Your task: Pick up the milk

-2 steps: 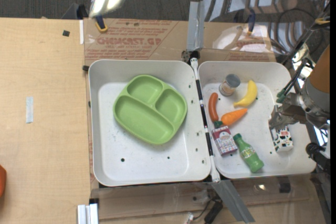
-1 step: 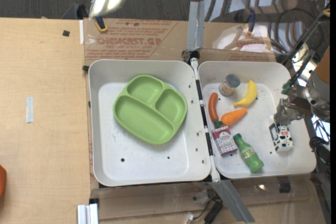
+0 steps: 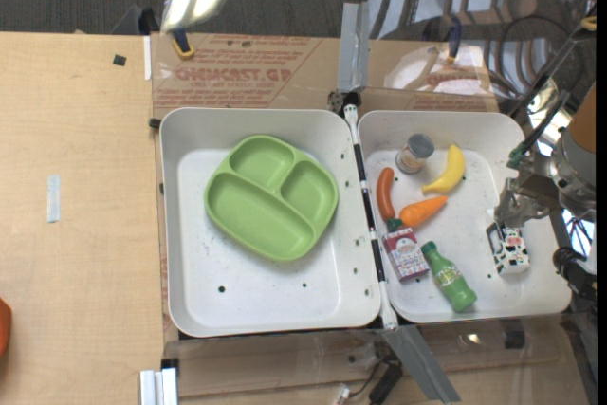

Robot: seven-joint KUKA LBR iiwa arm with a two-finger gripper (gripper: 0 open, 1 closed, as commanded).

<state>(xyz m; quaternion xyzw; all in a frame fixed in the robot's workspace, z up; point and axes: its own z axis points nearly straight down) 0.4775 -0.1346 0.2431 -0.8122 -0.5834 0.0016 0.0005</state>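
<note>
The milk carton (image 3: pixel 512 250), white with dark cow spots, lay in the right bin (image 3: pixel 474 301) near its right wall, its long axis running roughly up and down the view, slightly tilted. The gripper (image 3: pixel 515 215) hung right above the carton's upper end; whether it pinched the carton could not be told. Further left lay a green bottle (image 3: pixel 449 276), a red-and-white carton (image 3: pixel 405 253), a carrot (image 3: pixel 420 211), a sausage (image 3: pixel 384 192), a banana (image 3: pixel 448 170) and a small can (image 3: pixel 414 152). A green divided plate (image 3: pixel 272 196) sat in the left bin (image 3: pixel 190 299).
</note>
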